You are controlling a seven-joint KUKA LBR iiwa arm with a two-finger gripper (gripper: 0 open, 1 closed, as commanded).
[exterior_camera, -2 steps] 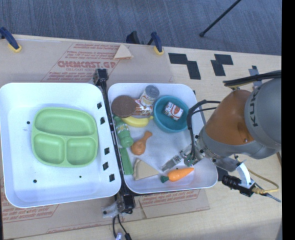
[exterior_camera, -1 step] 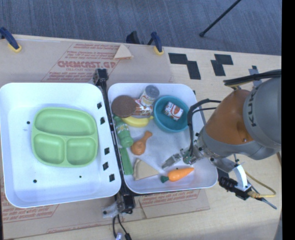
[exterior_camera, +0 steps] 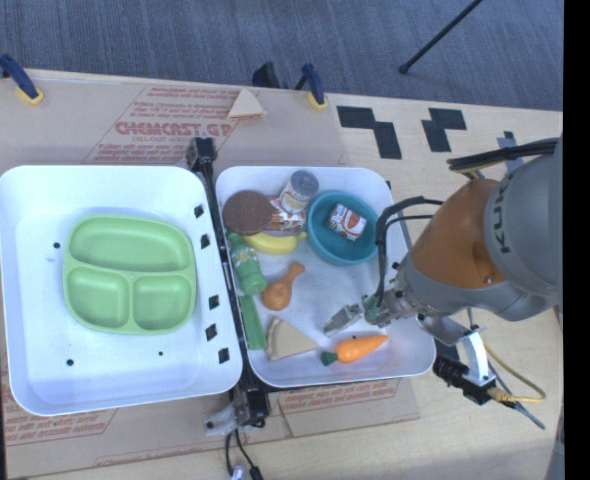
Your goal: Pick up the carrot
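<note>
Carrot point(exterior_camera: 360, 349): lies at the near edge of the right bin point(exterior_camera: 400, 193) — free, beside a sandwich wedge point(exterior_camera: 291, 341).
Jaws point(exterior_camera: 343, 317): just above the carrot, apart from it; gap cannot be told.
Farther: drumstick point(exterior_camera: 282, 286), banana point(exterior_camera: 274, 241), blue bowl point(exterior_camera: 341, 228).
Left bin point(exterior_camera: 15, 268): green tray point(exterior_camera: 131, 273).

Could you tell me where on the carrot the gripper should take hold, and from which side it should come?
Probably from above, at the carrot's thick orange middle. It lies flat, roughly parallel to the right bin's near wall, green top toward the sandwich wedge, so fingers should close across its narrow width. The gripper hovers just above-left.
</note>
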